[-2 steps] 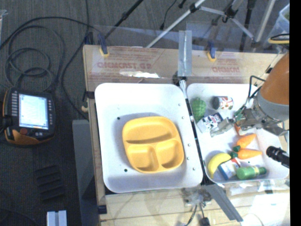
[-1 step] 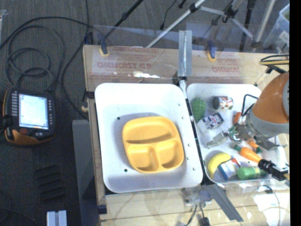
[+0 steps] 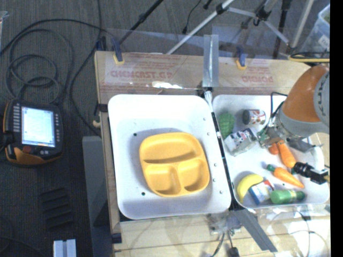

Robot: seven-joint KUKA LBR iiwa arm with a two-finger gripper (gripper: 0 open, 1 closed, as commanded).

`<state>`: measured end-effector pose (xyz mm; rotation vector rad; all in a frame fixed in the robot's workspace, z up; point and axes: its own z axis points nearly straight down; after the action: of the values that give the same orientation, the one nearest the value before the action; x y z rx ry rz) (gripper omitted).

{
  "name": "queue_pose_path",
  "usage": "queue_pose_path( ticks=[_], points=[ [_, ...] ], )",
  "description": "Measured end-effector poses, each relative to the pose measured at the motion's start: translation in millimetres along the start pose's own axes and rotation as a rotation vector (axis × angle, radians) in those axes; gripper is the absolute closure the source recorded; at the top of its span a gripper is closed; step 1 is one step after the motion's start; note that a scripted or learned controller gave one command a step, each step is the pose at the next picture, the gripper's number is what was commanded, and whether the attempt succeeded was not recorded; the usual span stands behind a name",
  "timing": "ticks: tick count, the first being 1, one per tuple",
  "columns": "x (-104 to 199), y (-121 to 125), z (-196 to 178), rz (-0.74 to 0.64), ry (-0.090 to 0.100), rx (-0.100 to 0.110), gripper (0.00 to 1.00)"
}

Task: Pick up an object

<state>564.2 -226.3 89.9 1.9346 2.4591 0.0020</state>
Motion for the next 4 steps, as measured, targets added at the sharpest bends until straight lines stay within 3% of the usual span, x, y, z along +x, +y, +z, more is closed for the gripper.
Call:
queue_pose_path(
  ticks=[1, 2, 3, 4],
  points=[
    [-18, 64, 2, -0.125, 0.002, 0.01, 0.0],
    [-25, 93, 1, 0.196, 0.022, 0.052, 0.0],
    [-25, 92, -7, 0.193, 0.017, 0.065, 1.0],
    [-8, 83, -93, 0.391, 0.006, 0.015, 1.0]
  ],
)
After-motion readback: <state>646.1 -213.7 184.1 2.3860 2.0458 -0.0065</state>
